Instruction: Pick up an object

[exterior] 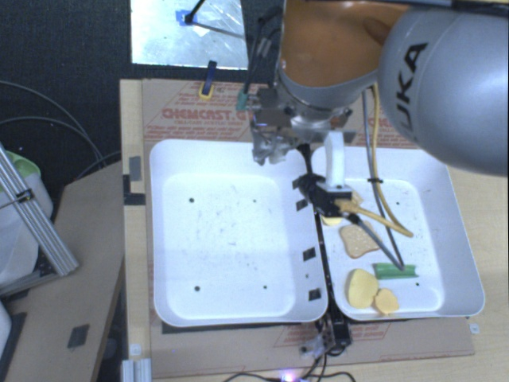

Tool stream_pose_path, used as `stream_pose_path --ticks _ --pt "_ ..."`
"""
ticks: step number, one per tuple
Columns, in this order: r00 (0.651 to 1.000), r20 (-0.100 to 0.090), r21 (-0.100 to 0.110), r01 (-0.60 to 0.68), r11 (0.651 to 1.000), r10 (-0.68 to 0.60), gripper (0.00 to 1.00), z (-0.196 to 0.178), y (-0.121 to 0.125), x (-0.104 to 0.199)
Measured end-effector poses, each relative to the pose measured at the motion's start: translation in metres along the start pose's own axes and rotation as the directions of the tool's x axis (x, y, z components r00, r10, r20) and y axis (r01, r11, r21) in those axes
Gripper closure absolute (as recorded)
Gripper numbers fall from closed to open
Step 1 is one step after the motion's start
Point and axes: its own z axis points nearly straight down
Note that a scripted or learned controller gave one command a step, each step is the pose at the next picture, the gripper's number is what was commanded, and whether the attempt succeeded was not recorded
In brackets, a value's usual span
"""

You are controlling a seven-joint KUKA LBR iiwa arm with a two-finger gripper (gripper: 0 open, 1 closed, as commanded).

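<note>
My gripper point(269, 148) hangs over the far right corner of the left bin point(223, 237), close to the divider between the bins. Nothing shows beneath it or in its grasp. The objects lie in the right bin point(445, 237): a tan, toast-like slice point(359, 242), a yellow potato-like lump point(362, 287), a smaller orange-yellow piece point(387, 301) beside it, and a green stick point(395, 271). All of them sit toward the near half of that bin, well apart from the gripper.
The big grey and orange arm fills the upper right and hides the far part of the right bin. A thin dark rod point(380, 243) slants across the right bin above the toast-like slice. Cardboard point(191, 110) lies under both bins.
</note>
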Motion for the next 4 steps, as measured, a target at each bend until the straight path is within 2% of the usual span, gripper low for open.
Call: stream_pose_path --ticks 1,4 --pt "1.0 -0.003 -0.004 0.003 1.0 -0.003 1.0 -0.002 -0.047 -0.035" --pt "1.0 -0.008 -0.012 0.009 1.0 -0.009 1.0 -0.034 -0.043 -0.032"
